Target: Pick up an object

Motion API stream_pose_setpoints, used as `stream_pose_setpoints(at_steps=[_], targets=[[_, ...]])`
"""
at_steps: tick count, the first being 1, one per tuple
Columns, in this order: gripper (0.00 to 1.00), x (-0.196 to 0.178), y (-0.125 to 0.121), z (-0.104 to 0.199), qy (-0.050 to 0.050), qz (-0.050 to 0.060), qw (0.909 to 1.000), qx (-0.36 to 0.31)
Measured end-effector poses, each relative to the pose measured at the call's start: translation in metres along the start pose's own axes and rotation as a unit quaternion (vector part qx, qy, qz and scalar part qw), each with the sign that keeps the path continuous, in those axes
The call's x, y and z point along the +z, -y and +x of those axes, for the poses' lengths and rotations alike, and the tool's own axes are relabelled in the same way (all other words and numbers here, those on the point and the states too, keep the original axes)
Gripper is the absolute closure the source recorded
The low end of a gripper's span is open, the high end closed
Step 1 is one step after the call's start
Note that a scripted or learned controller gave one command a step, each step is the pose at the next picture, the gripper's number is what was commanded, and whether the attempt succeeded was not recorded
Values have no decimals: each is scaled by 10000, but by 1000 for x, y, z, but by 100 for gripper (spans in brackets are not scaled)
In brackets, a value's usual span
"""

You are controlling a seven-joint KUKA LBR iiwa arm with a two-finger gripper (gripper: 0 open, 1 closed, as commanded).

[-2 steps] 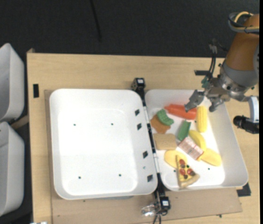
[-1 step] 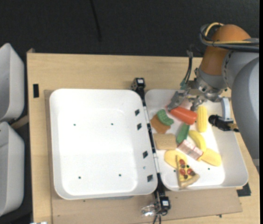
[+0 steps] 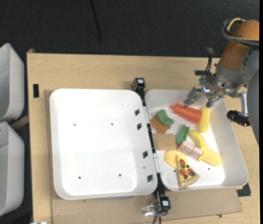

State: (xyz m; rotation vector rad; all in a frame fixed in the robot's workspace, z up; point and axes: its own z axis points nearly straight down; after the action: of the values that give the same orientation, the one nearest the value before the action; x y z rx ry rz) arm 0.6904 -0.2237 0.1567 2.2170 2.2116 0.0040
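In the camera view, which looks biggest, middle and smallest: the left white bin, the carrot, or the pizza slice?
1. left white bin, by far the largest
2. carrot and pizza slice look about alike, so I won't rank them.

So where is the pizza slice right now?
The pizza slice lies in the right bin, near its front edge, just below the yellow piece and beside the wrapped snack, far from the gripper.

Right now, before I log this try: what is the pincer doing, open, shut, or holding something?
Pincer: open, fingers spread, holding nothing; it hangs over the right bin just above the orange carrot.
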Motion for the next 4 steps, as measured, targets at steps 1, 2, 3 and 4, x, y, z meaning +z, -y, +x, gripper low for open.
stream_pose_setpoints(at_steps=[1,2,3,4], targets=[[100,-14,-2,2,23,-33,10000,-33],[100,-38,0,13,3,18,10000,-21],[100,-66,0,26,-2,27,10000,-14],[100,-178,-3,94,-17,-45,10000,-57]])
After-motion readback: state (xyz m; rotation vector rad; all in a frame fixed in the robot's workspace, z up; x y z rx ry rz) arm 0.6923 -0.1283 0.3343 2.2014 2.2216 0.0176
